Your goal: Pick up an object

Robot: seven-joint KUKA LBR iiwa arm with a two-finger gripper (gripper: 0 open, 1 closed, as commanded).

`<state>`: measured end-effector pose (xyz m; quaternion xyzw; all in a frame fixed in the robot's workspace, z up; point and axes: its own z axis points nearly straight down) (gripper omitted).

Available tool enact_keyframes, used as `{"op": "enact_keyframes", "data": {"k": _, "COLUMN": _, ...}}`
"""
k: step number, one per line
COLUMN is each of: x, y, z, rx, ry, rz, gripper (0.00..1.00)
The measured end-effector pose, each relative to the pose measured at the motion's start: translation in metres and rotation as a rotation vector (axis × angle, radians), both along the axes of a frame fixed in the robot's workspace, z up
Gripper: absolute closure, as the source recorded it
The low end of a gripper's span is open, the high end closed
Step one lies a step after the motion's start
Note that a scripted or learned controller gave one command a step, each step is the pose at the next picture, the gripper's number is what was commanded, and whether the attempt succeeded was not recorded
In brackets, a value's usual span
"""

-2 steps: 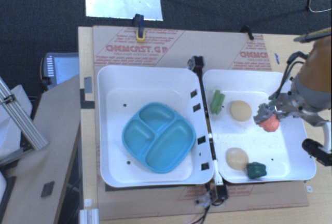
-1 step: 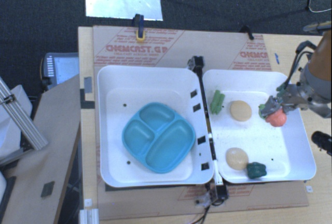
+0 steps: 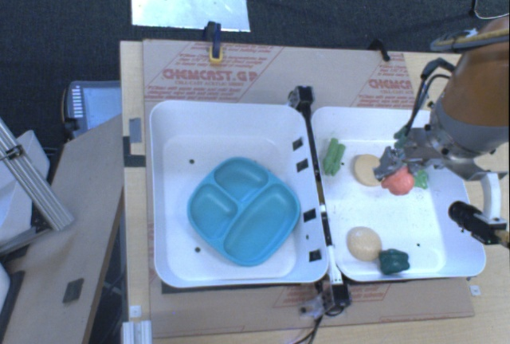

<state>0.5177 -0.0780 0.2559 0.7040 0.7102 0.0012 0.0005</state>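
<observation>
Objects for picking lie in the right white bin (image 3: 458,255), while the left white bin (image 3: 171,199) carries a large blue divided plate (image 3: 243,209) that sits tilted near its middle, with three compartments. Both bins rest side by side on a cardboard sheet (image 3: 239,72) printed with red lettering, which covers the bench. The grey and orange arm (image 3: 478,95) reaches in from the right over the right bin's far half. Its gripper (image 3: 396,166) hangs low at a red, tomato-like object (image 3: 399,181) with a bit of green (image 3: 421,179) just beside it; the red object sits right under the fingertips, touching or nearly so, but whether the fingers are closed on it cannot be told from this angle. Just to the left of the gripper lies a pale beige round item (image 3: 366,170). A second beige, egg-like item (image 3: 364,243) rests near the bin's front edge, with a dark teal lump (image 3: 394,260) just beside it on the right. A green pod-shaped piece (image 3: 333,156) lies near the bin's left wall.
</observation>
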Motion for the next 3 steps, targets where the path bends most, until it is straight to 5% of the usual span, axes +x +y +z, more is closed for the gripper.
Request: {"op": "enact_keyframes", "data": {"k": 3, "x": 0.010, "y": 0.164, "z": -0.012, "rx": 0.001, "ry": 0.000, "rz": 0.001, "gripper": 1.00}}
